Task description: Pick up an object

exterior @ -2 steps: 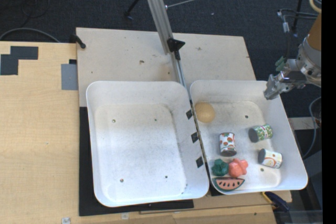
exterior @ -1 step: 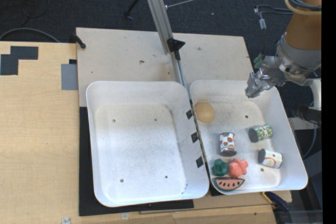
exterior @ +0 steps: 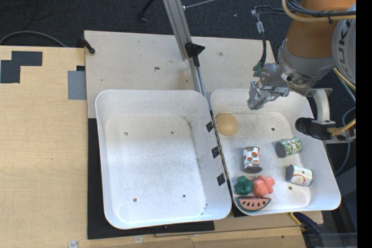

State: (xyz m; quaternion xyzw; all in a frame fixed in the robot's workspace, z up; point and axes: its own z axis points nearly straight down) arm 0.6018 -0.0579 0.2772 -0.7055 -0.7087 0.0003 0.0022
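White right bin point(exterior: 325, 197) keeps every object lying loose; my jaws point(exterior: 257, 100), state unclear, hover at its twelve o'clock rim, nothing picked.

two white bins point(exterior: 116, 103) on a pale wood desk point(exterior: 40, 142); a tan ball point(exterior: 226, 124), red-spotted can point(exterior: 251, 158), green-and-red watermelon slice point(exterior: 253, 203), and the grey arm's orange band point(exterior: 325, 6).

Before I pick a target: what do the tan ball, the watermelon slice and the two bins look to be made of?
Tan ball: matte, smooth, likely foam or soft plastic; no shine. Watermelon slice: painted toy, plastic or wood, hard to tell. Left bin and right bin: white moulded plastic, with rounded rims and a speckled, scuffed floor.
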